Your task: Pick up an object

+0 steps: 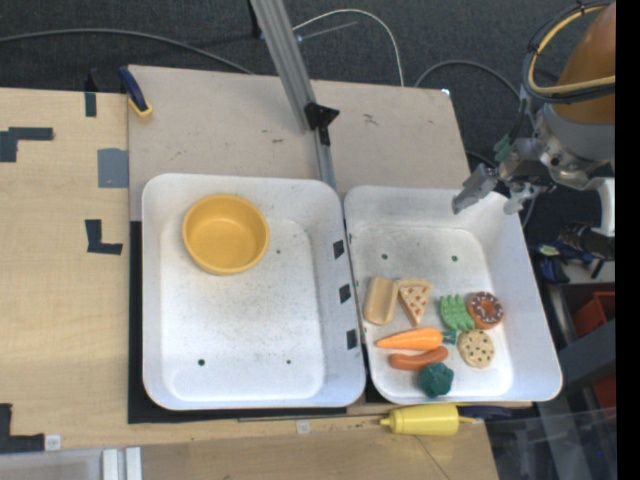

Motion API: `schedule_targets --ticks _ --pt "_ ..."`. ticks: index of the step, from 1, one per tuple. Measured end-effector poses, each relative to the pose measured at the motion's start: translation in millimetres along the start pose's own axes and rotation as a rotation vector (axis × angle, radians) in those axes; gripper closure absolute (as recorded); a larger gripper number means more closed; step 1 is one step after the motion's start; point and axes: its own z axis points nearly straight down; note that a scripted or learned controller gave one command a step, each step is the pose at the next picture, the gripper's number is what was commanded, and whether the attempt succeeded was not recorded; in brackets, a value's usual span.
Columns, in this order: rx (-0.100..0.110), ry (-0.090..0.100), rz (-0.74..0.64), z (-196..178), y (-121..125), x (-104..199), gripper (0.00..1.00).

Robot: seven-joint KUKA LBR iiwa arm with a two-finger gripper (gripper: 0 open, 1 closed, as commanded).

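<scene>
The gripper (487,190) hovers over the right bin's (530,268) far corner (its fingers' spread can't be told), while toy foods (432,330) crowd the near half. You'd best target an outlying piece.

**Loose objects in the two white bins**

Left bin (160,268): one round yellow plastic bowl (226,232), upright, mouth open, in the far left part of the floor.

Right bin (535,308): a cluster of toy food in the near half.
- Tan bread slice (379,299), lying flat, leftmost.
- Pizza wedge (415,299), just beside the bread, tip toward the near side.
- Green leafy piece (457,312), touching a chocolate-frosted doughnut with sprinkles (486,309).
- Orange carrot (410,339), lying crosswise below the pizza.
- Reddish-orange sausage (415,359), beside the carrot.
- Chocolate-chip cookie (476,348), flat, below the doughnut.
- Dark green broccoli floret (435,379), nearest the front wall.
</scene>
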Motion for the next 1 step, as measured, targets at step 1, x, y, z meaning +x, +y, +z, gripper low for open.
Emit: schedule_targets --ticks 1 --pt "0.0 0.0 0.0 0.0 0.0 -0.1 0.0"
